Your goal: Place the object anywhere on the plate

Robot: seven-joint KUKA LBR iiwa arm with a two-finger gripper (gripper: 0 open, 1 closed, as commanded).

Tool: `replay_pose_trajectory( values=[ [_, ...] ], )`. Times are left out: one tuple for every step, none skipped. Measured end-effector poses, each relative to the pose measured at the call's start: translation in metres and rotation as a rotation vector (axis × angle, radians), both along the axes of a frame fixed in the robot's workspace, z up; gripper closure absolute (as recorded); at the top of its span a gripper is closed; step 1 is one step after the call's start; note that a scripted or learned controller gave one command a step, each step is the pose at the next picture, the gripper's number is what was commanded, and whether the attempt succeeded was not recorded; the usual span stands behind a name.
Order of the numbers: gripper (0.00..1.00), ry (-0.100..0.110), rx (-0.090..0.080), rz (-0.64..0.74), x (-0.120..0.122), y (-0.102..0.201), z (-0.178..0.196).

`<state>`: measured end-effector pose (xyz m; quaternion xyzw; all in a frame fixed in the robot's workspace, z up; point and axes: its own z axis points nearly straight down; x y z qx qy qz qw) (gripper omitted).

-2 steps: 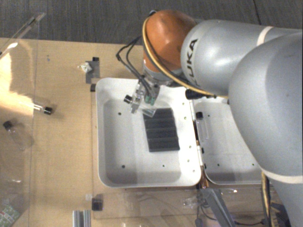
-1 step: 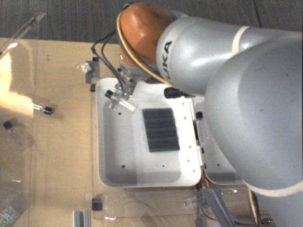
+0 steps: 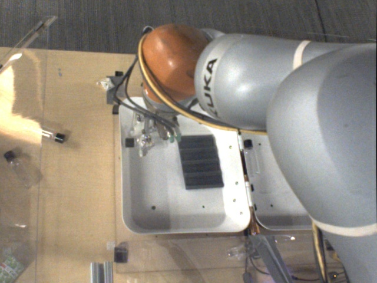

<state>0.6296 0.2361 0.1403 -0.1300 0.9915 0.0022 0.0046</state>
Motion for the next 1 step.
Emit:
replay_pose_trajectory(
  values=[
    [1.00,-0.001,-0.001,0.244,0.0404,-0.0005,-0.0136]
  ],
)
